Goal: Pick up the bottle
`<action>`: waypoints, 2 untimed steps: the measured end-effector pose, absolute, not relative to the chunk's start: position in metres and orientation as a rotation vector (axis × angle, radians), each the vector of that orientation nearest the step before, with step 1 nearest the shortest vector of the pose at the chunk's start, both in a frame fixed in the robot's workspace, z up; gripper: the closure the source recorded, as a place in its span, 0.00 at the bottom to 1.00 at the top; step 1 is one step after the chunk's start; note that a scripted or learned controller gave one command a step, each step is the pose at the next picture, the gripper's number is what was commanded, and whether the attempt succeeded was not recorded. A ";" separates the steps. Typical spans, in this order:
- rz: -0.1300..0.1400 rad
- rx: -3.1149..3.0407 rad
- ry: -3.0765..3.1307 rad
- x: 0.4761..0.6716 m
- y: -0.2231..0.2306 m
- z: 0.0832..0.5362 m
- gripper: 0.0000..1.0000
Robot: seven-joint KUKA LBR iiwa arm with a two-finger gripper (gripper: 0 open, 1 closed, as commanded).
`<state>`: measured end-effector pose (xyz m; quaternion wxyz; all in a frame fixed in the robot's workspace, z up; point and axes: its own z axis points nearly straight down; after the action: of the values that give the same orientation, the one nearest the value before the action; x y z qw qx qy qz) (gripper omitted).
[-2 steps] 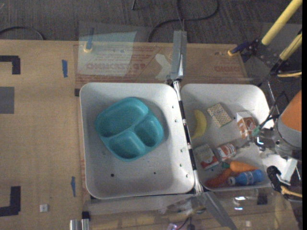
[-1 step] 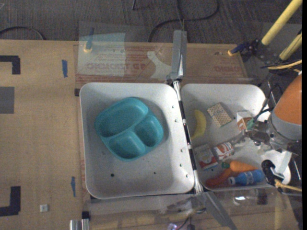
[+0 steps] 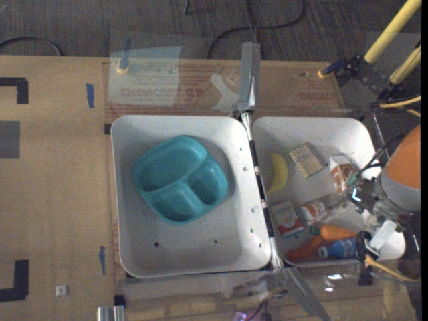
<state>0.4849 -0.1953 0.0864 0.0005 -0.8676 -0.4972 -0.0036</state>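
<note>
The bottle (image 3: 340, 249), small with a blue label, lies on its side near the front wall of the right bin (image 3: 314, 131), just below an orange carrot-shaped toy (image 3: 336, 233). My gripper (image 3: 359, 196) hangs over the right side of that bin, under the orange-banded wrist (image 3: 408, 160). It is above and to the right of the bottle, close to a small carton (image 3: 342, 173). Nothing is visibly held.
The right bin also holds a yellow banana-shaped piece (image 3: 278, 171), a checkered box (image 3: 306, 159), a red and white can (image 3: 313, 211) and a red and white packet (image 3: 287, 219). A teal divided plate (image 3: 179, 178) lies in the left bin (image 3: 134, 246).
</note>
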 end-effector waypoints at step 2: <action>-0.017 -3.086 -0.603 0.486 -0.204 0.087 0.00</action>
<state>0.4860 -0.2039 0.0869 -0.0015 -0.9814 -0.1919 -0.0055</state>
